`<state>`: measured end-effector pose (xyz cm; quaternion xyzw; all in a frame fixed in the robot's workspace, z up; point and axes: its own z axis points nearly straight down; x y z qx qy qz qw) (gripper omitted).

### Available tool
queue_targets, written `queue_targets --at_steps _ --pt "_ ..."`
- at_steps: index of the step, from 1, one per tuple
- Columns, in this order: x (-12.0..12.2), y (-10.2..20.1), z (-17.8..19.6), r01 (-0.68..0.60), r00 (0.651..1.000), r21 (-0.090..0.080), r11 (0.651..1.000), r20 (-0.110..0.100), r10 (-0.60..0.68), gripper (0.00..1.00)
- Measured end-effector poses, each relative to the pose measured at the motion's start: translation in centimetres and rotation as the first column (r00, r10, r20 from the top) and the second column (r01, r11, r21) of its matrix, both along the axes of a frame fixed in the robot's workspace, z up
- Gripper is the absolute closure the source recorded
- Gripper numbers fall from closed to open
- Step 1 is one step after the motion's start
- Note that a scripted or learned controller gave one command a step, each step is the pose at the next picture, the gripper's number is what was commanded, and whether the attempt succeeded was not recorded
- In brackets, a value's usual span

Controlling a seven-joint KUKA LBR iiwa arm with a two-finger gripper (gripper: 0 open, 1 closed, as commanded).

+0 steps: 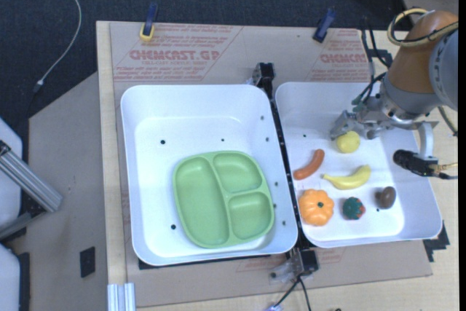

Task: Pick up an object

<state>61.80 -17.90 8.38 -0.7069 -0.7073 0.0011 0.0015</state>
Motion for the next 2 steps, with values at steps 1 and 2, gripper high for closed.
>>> queue_targets --at_steps 1,2 --pt "0.1 0.0 1.2 0.000 1.000 -0.001 1.000 0.005 0.000 1.00" --pt "0.7 0.1 7.6 -0.001 1.000 -0.003 1.000 0.012 0.001 1.00"
